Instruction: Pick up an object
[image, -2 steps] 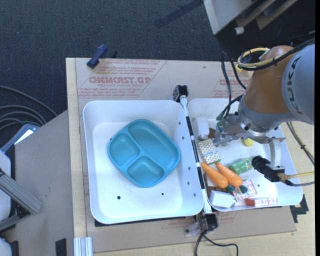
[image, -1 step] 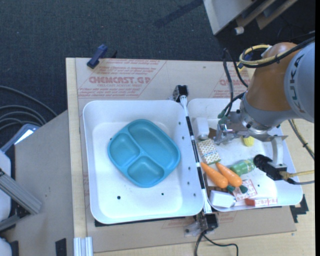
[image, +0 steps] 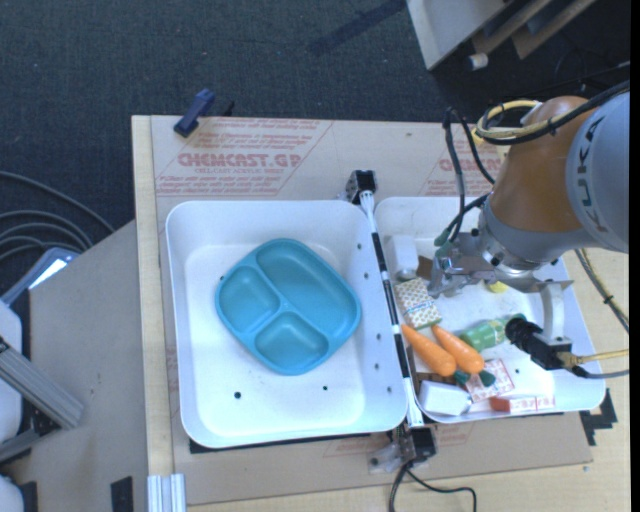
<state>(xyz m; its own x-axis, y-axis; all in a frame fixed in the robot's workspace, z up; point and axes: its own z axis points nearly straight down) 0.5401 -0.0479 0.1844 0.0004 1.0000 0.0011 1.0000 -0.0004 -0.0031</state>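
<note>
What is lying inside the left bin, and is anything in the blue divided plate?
The left bin holds one blue divided plate, lying flat near its middle. All three compartments look bare. Whatever lies beneath the plate is covered and cannot be seen.

"CHEMCAST GP" on the board (image: 240, 160); "KUKA" on the arm (image: 600, 170)

Dark carpet floor (image: 150, 50), seemingly, surrounds a paper-covered bench (image: 250, 160).

The thick rounded grey robot arm (image: 600, 190) is showing part of its black maker's lettering and is wearing a wide glossy orange band (image: 535, 170). Thin black and yellow cables (image: 500, 118) are looping beside this band. A metallic grey gripper (image: 447, 272) is sitting below the wrist.
</note>
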